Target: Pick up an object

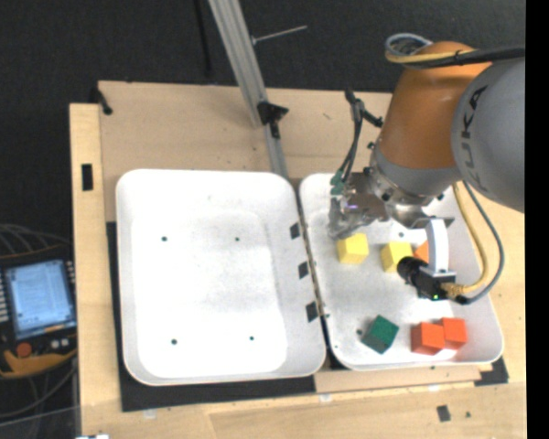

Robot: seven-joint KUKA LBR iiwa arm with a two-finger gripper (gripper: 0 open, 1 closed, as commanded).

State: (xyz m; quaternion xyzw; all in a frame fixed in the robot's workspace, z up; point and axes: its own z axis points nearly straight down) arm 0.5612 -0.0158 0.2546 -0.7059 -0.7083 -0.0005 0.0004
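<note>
My gripper (349, 210) hangs over the upper left part of the right bin (348, 350), under the orange band of the arm. Directly below it lies a yellow block (352, 249), apart from the gripper. A second yellow block (395, 256) rests just to the right, partly behind the wrist's cable. A green block (380, 334) sits near the bin's front edge. Two orange blocks (437, 335) lie together at the front right.
The left bin (146, 199) stands beside the right one, joined by dark clips along the shared edge. A slanted metal pole (247, 71) rises behind the bins. A teach pendant (32, 305) lies off the bench at the left.
</note>
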